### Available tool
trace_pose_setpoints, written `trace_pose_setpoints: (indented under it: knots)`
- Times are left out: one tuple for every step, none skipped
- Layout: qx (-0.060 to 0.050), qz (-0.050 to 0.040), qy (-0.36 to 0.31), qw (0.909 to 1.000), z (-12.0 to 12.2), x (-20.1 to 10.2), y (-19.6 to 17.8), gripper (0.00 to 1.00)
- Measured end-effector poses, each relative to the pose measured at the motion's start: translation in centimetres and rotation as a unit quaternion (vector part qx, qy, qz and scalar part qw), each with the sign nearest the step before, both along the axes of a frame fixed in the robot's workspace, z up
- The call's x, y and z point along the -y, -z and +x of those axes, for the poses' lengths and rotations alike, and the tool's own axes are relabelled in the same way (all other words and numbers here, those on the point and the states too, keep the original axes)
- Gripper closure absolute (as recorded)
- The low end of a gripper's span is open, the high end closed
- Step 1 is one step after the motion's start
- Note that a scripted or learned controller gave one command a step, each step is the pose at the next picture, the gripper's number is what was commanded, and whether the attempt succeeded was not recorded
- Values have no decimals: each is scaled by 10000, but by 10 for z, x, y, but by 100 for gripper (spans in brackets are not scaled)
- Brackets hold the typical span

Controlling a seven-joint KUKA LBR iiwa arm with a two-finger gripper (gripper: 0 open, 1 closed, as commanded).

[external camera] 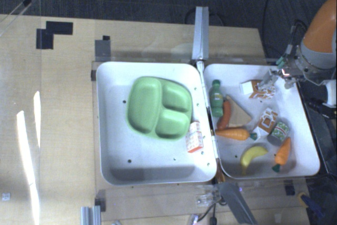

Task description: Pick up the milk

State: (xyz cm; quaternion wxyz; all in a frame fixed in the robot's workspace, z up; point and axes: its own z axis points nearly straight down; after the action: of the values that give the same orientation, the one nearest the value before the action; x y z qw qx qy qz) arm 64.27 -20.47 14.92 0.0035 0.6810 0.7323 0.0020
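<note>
A small white milk carton (195, 137) with red print lies on its side in the left bin (110, 166), just right of the green plate and near the wall between the bins. My gripper (278, 74) hangs over the far right corner of the right bin (310, 163), well away from that carton. It is just above and right of a white-and-orange carton (259, 89). Nothing shows in its grasp.
A green divided plate (159, 107) fills the middle of the left bin. The right bin holds a green bottle (216, 96), two carrots (233, 134) (283, 153), a banana (253, 155), a second white-and-orange carton (267, 121) and a small can (278, 131).
</note>
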Motion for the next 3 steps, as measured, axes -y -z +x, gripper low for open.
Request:
trace_pose_setpoints:
  knots:
    - [6, -3, -455, 9990, -24, -11, 61, 0]
    - [10, 8, 3, 10000, -36, -51, 61, 0]
    - [57, 14, -9, 10000, -33, -53, 48, 100]
